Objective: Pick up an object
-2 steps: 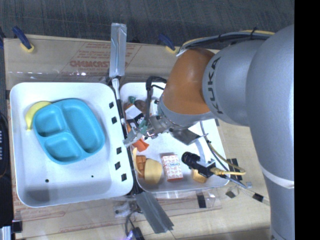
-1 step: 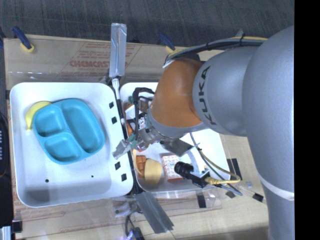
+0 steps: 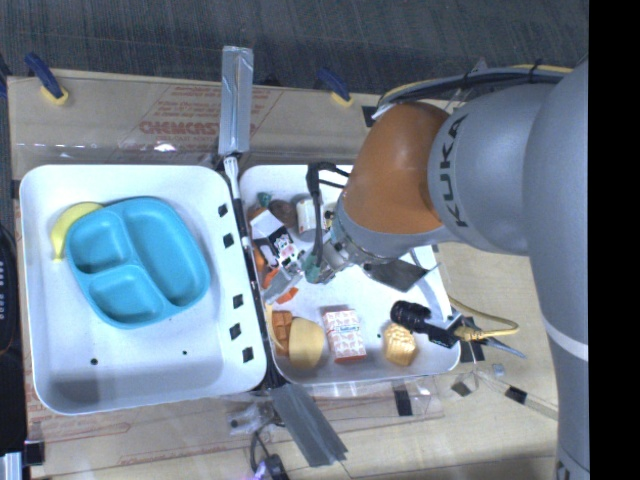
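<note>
The reach-and-grasp step is judged to be in hand: the tool (image 3: 318,266) is lowered among the clutter at the right bin's (image 3: 440,366) left side, its state cannot be told, and a confirmed grip is needed next.

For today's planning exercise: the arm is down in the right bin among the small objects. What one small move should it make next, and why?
Probably lift slightly and check the grasp. The gripper sits low over clutter at the right bin's left side, and nothing shows clearly between its fingers.
</note>
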`<action>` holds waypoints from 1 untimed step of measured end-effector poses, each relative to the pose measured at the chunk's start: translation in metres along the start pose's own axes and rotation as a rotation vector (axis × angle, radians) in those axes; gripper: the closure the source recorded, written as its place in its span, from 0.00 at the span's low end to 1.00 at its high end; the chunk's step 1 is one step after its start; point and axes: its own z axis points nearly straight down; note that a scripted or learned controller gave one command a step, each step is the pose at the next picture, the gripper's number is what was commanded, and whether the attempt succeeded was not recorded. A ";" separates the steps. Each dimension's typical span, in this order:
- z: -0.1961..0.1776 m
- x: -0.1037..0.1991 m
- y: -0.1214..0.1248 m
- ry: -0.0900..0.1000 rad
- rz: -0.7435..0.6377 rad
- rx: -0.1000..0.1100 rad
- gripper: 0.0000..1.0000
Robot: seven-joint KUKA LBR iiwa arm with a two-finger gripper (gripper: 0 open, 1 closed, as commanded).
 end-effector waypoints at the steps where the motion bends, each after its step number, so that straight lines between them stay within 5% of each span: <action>1: 0.000 -0.011 -0.008 0.003 -0.091 0.001 0.00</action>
